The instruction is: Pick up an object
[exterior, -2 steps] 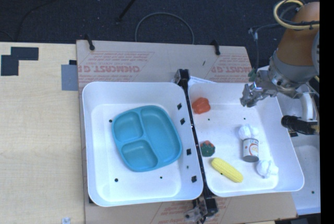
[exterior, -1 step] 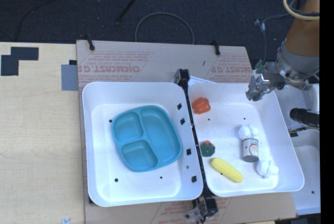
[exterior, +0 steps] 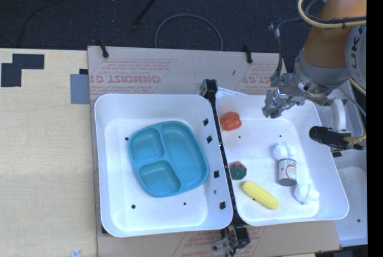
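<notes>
**Gripper over the right bin's far edge, nothing picked yet**

I have the gripper hanging above the far rim of the right bin, with the arm reaching in from the right. From this slant I cannot tell how it is set, and I see nothing in its grasp.

The candidates all lie in the right bin. The orange pepper-like toy sits near the divider and is closest to the gripper. A small bottle with a white cap lies on its side mid-bin, just beside a white crumpled piece. The yellow corn lies near the front, and a dark green-and-red toy rests close to the divider. The left bin holds a blue divided plate.

To do this step well, I judge the orange toy the best target: near, and well apart from the rest. I would centre over it, keep off the divider wall, and descend straight. Its rounded shape could slip sideways if I come down off-centre.
</notes>
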`<state>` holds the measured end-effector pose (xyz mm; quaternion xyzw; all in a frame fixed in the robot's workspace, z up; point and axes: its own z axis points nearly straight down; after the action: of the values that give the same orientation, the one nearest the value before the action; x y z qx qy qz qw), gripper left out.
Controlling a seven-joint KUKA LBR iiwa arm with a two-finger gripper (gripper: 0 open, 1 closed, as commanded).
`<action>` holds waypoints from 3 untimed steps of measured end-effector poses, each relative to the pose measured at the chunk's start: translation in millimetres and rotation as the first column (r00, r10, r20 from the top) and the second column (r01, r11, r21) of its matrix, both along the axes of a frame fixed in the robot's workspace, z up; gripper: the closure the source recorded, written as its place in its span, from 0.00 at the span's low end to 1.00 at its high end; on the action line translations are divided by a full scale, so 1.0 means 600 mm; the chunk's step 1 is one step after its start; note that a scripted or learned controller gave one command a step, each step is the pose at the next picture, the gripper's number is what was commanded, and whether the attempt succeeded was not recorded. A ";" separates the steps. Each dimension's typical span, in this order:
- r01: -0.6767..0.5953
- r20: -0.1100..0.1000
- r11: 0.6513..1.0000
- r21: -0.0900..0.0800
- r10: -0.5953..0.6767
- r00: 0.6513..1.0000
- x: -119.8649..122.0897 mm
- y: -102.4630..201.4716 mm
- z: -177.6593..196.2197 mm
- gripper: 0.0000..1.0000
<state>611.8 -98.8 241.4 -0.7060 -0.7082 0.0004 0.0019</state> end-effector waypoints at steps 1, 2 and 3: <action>-0.001 0.000 1.000 0.000 0.001 1.000 -0.006 0.084 0.007 1.00; -0.001 -0.002 1.000 0.000 0.001 1.000 0.001 0.170 -0.018 1.00; -0.001 0.000 1.000 -0.001 0.001 1.000 0.020 0.247 -0.030 1.00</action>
<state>623.6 49.5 223.3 -0.7057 -0.7085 0.0005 0.0016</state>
